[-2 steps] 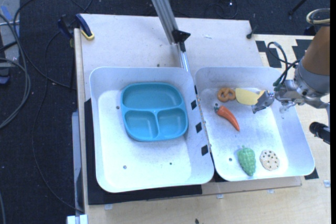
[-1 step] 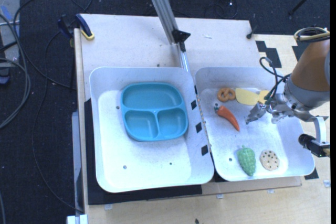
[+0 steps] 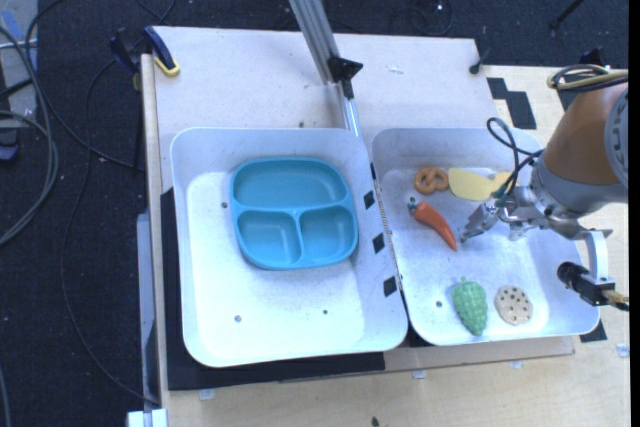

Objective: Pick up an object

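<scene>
The right bin [image 3: 560,315] holds several small items. A brown pretzel [image 3: 432,179] and a pale yellow piece [image 3: 470,183] lie near its back. An orange-red carrot [image 3: 436,224] lies left of centre. A green bumpy piece [image 3: 469,305] and a speckled cookie [image 3: 513,305] sit near the front. My gripper [image 3: 478,223] hangs low over the middle of this bin, just right of the carrot and below the yellow piece. I see nothing held in it.
The left bin [image 3: 210,315] holds a blue divided tray [image 3: 295,212]. A slanted metal pole [image 3: 310,5] comes down to the bins' back edge. The arm's orange band [image 3: 585,140] and cables [image 3: 510,150] stand over the right bin's right side.
</scene>
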You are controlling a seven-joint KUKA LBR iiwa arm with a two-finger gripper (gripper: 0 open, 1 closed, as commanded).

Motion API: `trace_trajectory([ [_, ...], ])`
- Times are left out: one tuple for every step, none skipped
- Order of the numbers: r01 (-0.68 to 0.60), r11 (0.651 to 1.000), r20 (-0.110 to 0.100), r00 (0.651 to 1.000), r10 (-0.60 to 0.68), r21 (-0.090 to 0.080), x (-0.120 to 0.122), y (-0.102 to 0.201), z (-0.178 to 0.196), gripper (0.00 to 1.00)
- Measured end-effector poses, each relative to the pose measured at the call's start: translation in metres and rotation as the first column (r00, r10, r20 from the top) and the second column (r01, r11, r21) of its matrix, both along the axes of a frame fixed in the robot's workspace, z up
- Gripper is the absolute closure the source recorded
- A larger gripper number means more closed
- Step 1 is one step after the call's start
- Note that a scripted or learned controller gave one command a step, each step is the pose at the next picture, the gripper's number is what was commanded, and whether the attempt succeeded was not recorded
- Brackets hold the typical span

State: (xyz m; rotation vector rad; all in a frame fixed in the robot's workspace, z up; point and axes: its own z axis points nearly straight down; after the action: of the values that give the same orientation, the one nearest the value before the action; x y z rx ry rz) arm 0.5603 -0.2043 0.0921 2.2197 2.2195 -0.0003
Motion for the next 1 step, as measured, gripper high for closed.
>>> trace_trajectory([
  [0.001, 1.000, 0.006, 1.000, -0.001, -0.003, 0.0015, -0.0010, 0.0129, 1.00],
])
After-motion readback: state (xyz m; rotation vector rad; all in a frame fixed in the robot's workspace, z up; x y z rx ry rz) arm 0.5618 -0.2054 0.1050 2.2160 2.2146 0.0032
